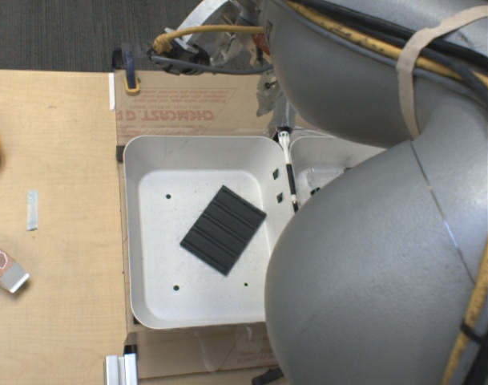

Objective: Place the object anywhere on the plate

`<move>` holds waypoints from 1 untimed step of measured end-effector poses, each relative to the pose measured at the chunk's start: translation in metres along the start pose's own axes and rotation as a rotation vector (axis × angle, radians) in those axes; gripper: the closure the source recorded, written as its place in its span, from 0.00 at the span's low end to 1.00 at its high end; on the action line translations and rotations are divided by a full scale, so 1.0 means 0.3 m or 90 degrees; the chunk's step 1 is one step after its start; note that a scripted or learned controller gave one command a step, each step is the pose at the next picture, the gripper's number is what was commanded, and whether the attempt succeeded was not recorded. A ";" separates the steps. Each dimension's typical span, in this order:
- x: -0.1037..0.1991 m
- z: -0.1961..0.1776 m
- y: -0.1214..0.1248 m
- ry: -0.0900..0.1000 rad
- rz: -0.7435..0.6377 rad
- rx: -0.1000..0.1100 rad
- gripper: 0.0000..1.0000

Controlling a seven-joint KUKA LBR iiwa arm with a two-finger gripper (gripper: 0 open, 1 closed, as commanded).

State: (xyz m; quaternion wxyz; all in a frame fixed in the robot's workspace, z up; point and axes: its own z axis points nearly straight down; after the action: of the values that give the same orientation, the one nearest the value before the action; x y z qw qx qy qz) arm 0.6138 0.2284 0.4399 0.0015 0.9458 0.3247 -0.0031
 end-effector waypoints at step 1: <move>0.068 0.000 0.053 0.000 -0.215 0.000 0.00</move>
State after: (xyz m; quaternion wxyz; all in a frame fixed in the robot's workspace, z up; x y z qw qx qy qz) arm 0.6396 0.2282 0.4397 0.0010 0.8777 0.4792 -0.0036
